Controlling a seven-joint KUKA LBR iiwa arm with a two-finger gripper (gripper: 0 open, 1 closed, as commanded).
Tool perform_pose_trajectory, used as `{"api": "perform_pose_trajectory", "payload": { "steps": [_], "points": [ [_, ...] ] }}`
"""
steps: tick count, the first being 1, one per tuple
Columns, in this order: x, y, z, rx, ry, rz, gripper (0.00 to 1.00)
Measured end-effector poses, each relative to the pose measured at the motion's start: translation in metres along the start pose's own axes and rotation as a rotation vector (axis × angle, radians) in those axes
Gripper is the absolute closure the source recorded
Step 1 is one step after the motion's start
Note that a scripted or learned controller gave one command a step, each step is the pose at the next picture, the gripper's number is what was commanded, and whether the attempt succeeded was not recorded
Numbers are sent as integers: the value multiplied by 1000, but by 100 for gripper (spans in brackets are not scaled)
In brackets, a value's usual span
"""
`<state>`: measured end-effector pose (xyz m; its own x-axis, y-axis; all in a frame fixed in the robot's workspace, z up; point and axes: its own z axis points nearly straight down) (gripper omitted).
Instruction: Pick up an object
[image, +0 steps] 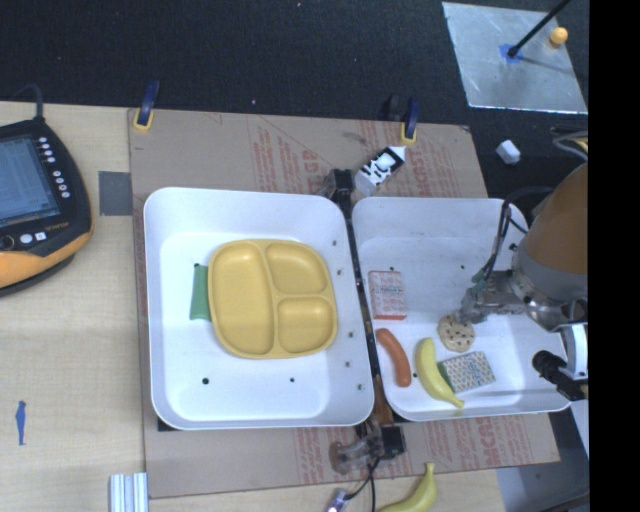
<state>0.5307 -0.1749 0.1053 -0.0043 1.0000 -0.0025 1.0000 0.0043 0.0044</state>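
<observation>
One fixed camera, high over the desk (70, 350), looking down at a slant.

From where it hangs it takes in both white bins side by side, the left bin (170, 300) and the right bin (430, 225), with dark floor (250, 45) at the far edge and the desk's near edge at the bottom; the arm (560, 240) enters from the right.

A pale wood counter (70, 350) under a brown cardboard sheet (260, 150) meets dark carpeted floor (250, 45) beyond, where a grey floor panel (515, 60) lies.
</observation>
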Motion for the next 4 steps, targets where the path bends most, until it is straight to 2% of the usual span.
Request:
{"api": "perform_pose_trajectory", "payload": {
  "steps": [1,2,3,4],
  "points": [
    [0,0,0,0,0,-1,0],
    [22,11,9,7,1,-3,0],
    [20,-11,14,9,3,-3,0],
    [18,-9,0,6,1,-5,100]
  ]
}}
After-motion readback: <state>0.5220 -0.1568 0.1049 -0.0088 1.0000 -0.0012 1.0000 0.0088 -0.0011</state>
